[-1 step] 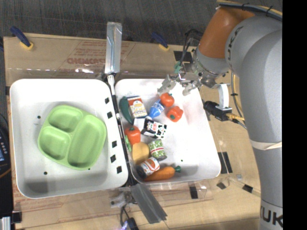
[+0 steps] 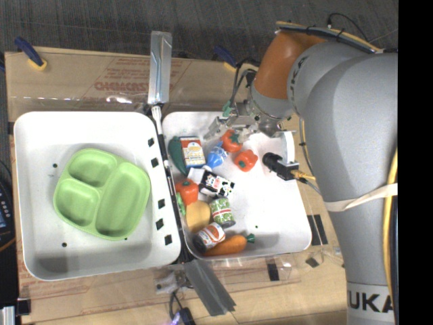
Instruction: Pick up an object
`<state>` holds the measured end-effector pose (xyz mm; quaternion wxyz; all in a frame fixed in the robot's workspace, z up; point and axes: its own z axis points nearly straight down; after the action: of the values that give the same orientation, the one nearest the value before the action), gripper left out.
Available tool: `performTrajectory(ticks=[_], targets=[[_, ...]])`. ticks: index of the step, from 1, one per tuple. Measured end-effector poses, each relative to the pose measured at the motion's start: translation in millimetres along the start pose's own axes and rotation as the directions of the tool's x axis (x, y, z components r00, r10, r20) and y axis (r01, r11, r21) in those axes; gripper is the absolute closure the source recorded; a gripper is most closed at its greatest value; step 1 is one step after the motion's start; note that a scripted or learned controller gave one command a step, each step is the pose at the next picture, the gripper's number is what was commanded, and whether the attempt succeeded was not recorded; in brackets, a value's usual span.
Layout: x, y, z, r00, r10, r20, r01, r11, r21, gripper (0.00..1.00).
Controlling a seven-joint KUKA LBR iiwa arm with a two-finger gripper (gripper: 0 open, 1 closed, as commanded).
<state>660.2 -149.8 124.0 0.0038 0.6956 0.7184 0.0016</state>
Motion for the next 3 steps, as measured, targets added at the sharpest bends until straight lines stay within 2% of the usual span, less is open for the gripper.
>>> performTrajectory(ticks=[1,2,3], targets=[[1,1,-12,1.000,-0.006,0.001,0.006,1.000,-0.001,1.00],[1,1,-11,1.000,-0.006,0.001,0.006,1.000,0.000,0.00],[-42,-6,33,1.000,-0.014,-0.005,0.014,1.000,0.013,0.00]])
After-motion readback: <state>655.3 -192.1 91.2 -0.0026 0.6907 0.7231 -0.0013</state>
